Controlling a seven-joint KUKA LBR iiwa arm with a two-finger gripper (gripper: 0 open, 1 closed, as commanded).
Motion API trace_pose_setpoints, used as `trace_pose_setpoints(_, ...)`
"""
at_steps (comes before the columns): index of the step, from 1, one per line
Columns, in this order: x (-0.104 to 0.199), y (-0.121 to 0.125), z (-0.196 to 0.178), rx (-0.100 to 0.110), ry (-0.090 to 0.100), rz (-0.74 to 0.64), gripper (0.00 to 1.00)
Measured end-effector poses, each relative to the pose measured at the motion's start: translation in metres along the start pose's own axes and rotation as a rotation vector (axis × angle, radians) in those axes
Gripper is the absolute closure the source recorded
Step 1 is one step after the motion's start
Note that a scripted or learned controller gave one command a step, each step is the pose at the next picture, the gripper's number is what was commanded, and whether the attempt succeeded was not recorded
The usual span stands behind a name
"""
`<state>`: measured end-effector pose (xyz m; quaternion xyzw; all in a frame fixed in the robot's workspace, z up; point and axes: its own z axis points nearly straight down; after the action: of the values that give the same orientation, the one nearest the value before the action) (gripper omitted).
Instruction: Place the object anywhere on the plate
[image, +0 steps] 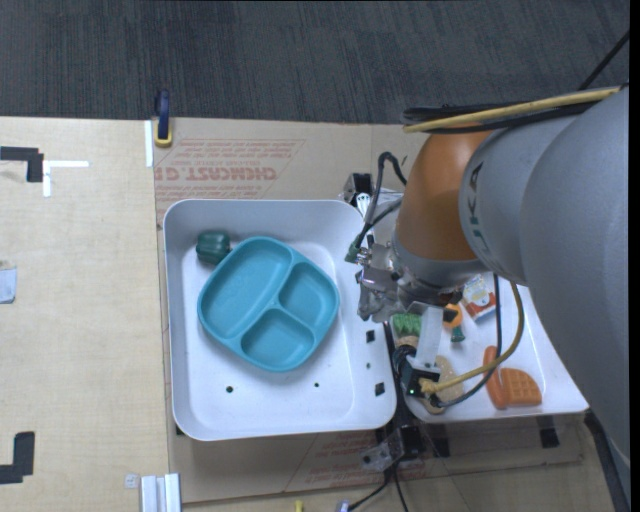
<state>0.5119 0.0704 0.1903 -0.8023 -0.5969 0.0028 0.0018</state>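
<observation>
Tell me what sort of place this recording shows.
Probably a robotics lab bench: two white bins on cardboard, a teal divided plate, toy food such as an orange waffle, and exposed arm cables.

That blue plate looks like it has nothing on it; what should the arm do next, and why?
Probably lower the end effector onto a toy in the right bin, perhaps the waffle. The blue plate in the left bin carries nothing, and the arm sits above the toys.

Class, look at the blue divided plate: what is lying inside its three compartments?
Nothing lies on the blue plate; all three compartments show bare. A dark green object sits beside its rim.
</observation>
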Motion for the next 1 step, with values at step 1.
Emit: trace_pose_setpoints(1,0.0698,0.0282,-0.006,-0.002,-0.003,0.116,1.0)
